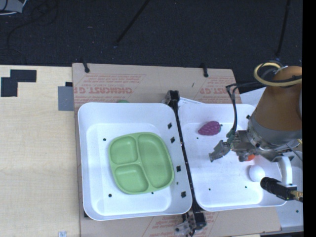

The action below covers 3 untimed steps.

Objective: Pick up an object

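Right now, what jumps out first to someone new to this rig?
The green divided plate fills the middle of the left bin. In the right bin, a purple berry-like object lies near the back, with the gripper just in front of it and a white ball by the arm.

Green divided plate (140, 163) in left bin (89, 132), tool (220, 151) over right bin (212, 194)

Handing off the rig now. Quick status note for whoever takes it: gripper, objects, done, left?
Gripper: over the right bin, nothing visible between its fingers; open or shut unclear.
Objects: purple berry-like item on the right bin floor, up and left of the gripper; white ball near the arm's wrist; green divided plate in the left bin.
Done: no pick visible.
Left: grasp and lift one object.
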{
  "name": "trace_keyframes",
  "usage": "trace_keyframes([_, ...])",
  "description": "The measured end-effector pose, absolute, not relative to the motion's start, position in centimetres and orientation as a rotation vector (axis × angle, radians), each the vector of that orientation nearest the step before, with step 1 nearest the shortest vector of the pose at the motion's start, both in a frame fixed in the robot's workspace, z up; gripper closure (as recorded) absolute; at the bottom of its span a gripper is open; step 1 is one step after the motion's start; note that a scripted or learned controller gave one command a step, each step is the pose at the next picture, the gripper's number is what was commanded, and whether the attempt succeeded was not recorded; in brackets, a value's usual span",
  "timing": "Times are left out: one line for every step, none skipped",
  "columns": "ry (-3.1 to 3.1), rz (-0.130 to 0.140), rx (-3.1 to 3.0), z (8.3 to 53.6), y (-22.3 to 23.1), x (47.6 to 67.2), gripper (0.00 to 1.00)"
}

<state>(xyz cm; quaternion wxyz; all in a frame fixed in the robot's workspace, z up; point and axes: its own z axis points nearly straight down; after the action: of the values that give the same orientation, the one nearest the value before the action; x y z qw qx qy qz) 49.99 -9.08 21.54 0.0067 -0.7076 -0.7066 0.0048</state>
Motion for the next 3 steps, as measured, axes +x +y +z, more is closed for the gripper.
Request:
trace_keyframes([-2.219, 0.004, -2.218, 22.1, -9.1, 50.2, 0.0])
trace_keyframes([-2.217, 0.007, -2.216, 17.3, -8.9, 51.0, 0.0])
trace_keyframes([-2.215, 0.008, -2.215, 12.4, -8.7, 49.9, 0.0])
